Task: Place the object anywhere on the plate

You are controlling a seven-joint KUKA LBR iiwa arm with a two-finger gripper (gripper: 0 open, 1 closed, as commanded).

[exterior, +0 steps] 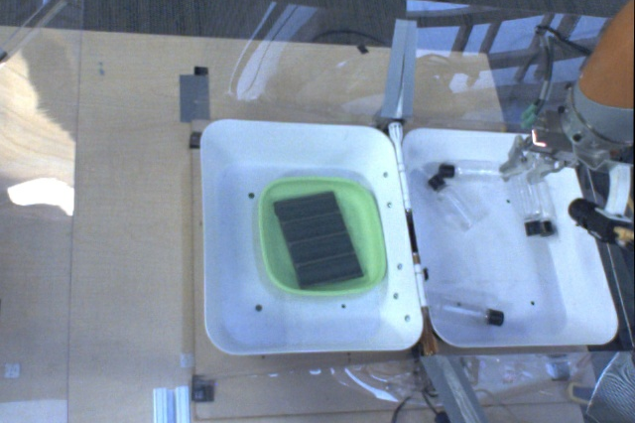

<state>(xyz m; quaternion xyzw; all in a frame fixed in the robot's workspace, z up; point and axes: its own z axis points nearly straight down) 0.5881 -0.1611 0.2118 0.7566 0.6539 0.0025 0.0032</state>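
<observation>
A green plate point(270, 242) sits in the left bin point(223, 212), and a dark grey ridged block point(317, 239) lies on it. Three clear tubes with black caps lie in the right bin point(585, 312): one at the upper left point(448, 188), one near the front point(474, 314), and one at the right point(536, 211). My gripper point(531, 163) hangs over the right bin's far right part, directly above the top end of the right tube. Whether it touches that tube is not visible.
A grey metal post point(401, 73) stands behind the seam between the bins. A small dark bracket point(195, 93) lies on the wooden bench beyond the left bin. The arm's orange band point(610, 54) is at the right edge.
</observation>
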